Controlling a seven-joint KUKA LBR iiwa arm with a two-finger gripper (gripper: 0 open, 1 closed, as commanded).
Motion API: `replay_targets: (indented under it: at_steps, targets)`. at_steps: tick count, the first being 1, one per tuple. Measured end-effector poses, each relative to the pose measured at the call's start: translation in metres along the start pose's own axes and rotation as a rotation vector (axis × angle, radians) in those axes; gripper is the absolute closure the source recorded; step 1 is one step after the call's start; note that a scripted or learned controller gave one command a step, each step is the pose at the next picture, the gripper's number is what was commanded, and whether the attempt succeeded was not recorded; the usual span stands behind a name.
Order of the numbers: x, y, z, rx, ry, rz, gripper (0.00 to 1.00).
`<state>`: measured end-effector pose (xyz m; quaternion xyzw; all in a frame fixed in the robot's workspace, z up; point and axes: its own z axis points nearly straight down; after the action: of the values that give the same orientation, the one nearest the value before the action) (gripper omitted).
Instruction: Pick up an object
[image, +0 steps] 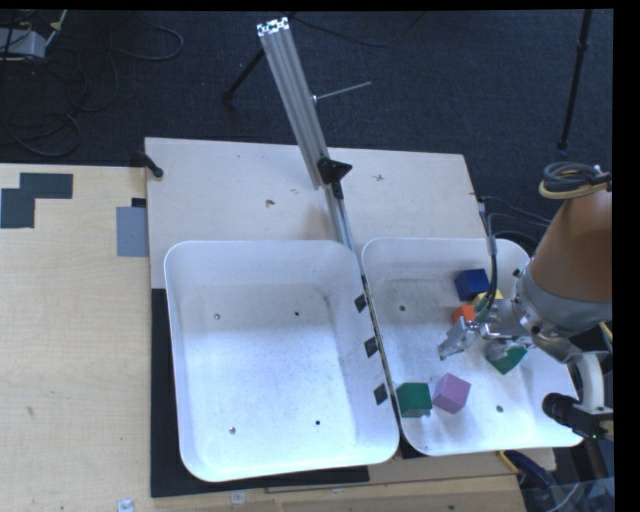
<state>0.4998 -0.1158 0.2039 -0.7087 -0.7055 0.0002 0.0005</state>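
Currently: gripper (470, 335) is lowered among blocks near right bin's (440, 262) right edge | claw state cannot be told | green cube (413, 398) and purple cube (452, 392) are left near front edge

No text, label, brand, number or sign could be read anywhere: the bins (200, 262), the blocks and the bench (70, 330) bore no legible marking.

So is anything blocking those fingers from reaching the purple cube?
Nothing visible does. The gripper hangs over the right bin, and the purple cube lies just below it in the picture, with bare bin floor between. The green cube sits beside it.
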Motion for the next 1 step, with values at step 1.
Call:
replay_targets:
  at_steps: [1]
  targets:
    - [-0.0433,0.0522,0.0672,0.002,-0.002,-0.004,0.0]
